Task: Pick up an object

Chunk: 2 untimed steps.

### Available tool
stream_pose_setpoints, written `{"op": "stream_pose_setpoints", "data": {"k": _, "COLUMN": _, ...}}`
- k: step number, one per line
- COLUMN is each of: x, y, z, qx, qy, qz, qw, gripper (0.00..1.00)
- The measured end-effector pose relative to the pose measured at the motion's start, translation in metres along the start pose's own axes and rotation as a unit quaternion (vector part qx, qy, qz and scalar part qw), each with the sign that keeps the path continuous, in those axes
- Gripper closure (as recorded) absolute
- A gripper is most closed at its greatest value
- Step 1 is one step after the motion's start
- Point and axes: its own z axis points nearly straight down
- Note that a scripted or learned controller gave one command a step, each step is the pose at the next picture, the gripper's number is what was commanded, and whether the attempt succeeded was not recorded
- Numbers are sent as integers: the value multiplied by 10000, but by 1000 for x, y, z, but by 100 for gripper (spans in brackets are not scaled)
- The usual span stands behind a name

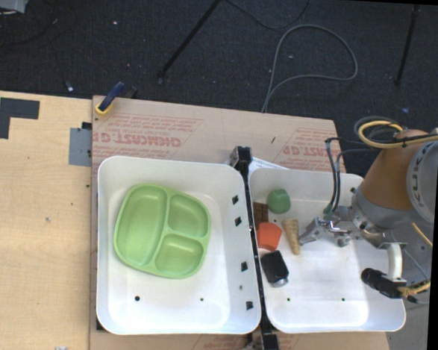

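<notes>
Approach step: your pincer [314,231] hangs low in the right bin [329,313], its state impossible to tell, just beside the tan cone [292,236]. Orange block [268,236], green ball [278,201], black piece [274,268] lie alongside. Next, centre over one and descend.

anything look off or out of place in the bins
Nothing looks spilled or broken. The green divided plate lies flat in the left bin. In the right bin, the green ball, orange block, black object and tan cone crowd against the divider, a loose pile but not odd.
</notes>
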Motion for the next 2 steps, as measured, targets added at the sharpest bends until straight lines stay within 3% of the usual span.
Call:
{"op": "stream_pose_setpoints", "data": {"k": 1, "x": -1, "y": 1, "z": -12, "qx": -17, "qy": -4, "qz": 5, "qw": 10000, "gripper": 100}}
{"op": "stream_pose_setpoints", "data": {"k": 2, "x": 1, "y": 1, "z": -74, "qx": -43, "qy": -10, "qz": 1, "qw": 10000, "gripper": 100}}
